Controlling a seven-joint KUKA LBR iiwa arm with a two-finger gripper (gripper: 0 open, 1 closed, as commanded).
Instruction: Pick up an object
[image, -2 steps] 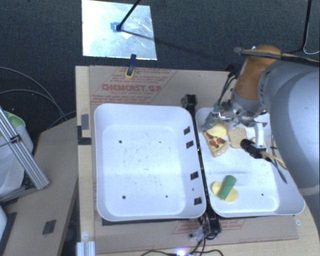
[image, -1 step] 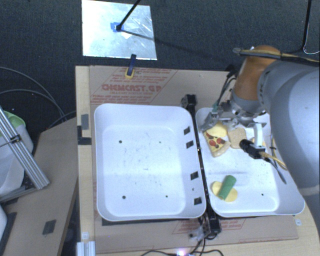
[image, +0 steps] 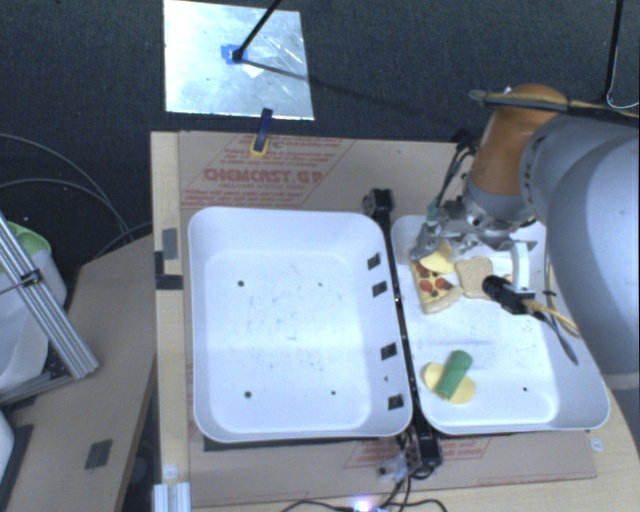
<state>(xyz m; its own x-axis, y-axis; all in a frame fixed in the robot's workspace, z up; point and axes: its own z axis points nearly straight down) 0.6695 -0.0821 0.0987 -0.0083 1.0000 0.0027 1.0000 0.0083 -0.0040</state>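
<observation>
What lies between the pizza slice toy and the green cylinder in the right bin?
In the camera view, only bare white floor of the right bin lies between the pizza slice toy and the green cylinder.

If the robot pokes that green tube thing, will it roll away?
Probably a little. The green cylinder looks round and lies on its side, so it may roll. It rests partly on a yellow piece, which might slow it. It looks small, likely light.
</observation>
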